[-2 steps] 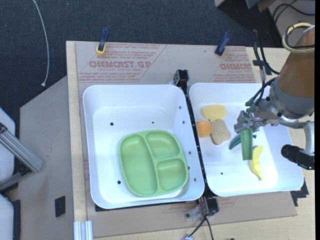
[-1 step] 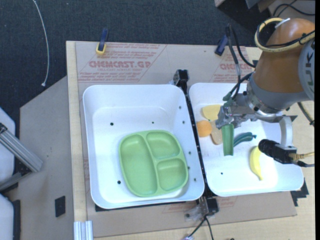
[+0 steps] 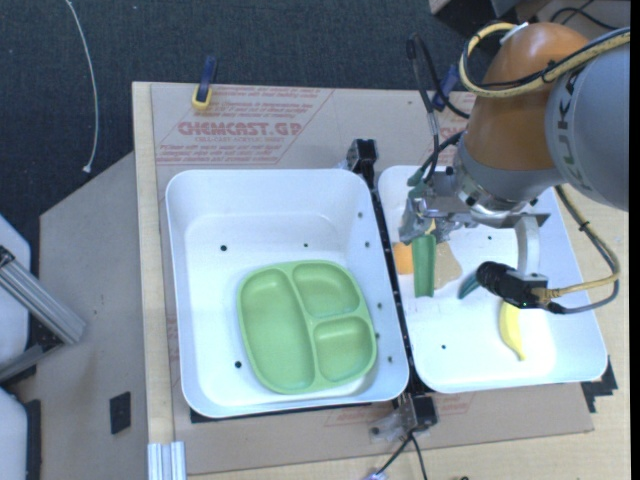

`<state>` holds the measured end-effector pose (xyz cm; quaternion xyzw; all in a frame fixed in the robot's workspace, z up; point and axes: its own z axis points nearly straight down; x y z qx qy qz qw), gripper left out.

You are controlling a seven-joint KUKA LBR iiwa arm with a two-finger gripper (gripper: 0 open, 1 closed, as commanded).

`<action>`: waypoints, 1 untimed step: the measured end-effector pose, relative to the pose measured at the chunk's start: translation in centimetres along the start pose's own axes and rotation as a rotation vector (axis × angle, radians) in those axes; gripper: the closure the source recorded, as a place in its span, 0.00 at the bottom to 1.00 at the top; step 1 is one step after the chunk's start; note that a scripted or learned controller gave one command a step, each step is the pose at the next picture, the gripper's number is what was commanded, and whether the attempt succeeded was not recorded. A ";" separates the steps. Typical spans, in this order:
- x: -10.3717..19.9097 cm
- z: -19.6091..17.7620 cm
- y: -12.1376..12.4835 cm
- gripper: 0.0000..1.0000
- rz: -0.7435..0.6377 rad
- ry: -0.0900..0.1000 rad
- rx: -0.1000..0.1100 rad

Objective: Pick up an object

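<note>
Camera view: you have a green stick-shaped object (image 3: 424, 265) upright in the right bin (image 3: 560, 363), near its left wall, directly under the jaws (image 3: 425, 230). Jaw state: cannot tell whether they grip it. An orange piece (image 3: 402, 258) sits just left of it, a yellow banana (image 3: 513, 331) lies further right. The left bin (image 3: 200, 208) carries a green divided tray (image 3: 305, 323). Both bins rest on the surface (image 3: 160, 298).

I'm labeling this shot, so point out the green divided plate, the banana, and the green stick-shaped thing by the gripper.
green divided plate (image 3: 300, 328): camera view, on its large left compartment.
banana (image 3: 513, 332): camera view, mid-length on its yellow body.
green stick-shaped thing (image 3: 424, 266): camera view, middle of its shaft.
</note>
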<state>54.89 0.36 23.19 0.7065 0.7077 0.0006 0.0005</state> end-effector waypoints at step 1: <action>3.9 -0.6 3.0 1.00 -0.002 0.000 -0.002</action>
